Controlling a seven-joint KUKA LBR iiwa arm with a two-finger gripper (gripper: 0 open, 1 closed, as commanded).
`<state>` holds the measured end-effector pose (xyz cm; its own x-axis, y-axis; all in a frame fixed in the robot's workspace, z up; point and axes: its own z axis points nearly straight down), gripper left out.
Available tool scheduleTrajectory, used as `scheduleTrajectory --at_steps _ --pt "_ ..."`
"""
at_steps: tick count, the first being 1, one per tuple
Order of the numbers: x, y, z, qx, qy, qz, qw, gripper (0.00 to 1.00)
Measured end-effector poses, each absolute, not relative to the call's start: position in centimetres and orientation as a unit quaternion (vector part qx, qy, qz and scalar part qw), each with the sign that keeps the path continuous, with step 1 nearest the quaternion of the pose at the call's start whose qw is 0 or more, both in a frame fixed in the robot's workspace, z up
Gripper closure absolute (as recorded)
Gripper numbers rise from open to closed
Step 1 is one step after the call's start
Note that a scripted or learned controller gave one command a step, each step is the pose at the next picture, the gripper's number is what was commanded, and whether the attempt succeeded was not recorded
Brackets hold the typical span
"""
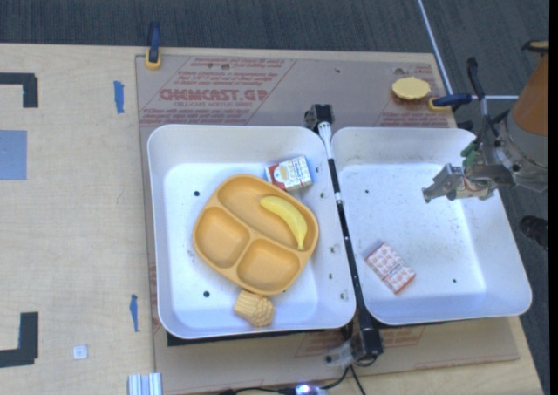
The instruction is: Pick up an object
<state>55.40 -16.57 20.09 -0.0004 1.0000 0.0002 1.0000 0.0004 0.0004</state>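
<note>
In the right bin (488,293) a small pink-and-white patterned packet (390,267) lies flat near the front left. My gripper (443,189) hangs over the same bin's right rear part, up and to the right of the packet and well apart from it. The left bin (170,210) bears an orange divided plate (228,241) with a yellow banana (289,218) in its right compartment. A small red-and-white carton (289,173) stands just behind the plate. A yellow corn piece (254,307) lies at the plate's front edge.
Both bins rest on a cardboard sheet (218,92). A yellow disc (411,88) lies on it behind the right bin, next to a blue clamp (449,101). A black bracket (321,114) sits where the bins meet at the back. Wooden bench extends left.
</note>
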Motion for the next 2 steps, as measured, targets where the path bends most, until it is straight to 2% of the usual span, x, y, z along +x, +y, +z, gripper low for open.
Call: scheduleTrajectory --at_steps 2 --pt "55.4 -16.57 20.09 0.707 0.707 0.0002 0.0 0.0"
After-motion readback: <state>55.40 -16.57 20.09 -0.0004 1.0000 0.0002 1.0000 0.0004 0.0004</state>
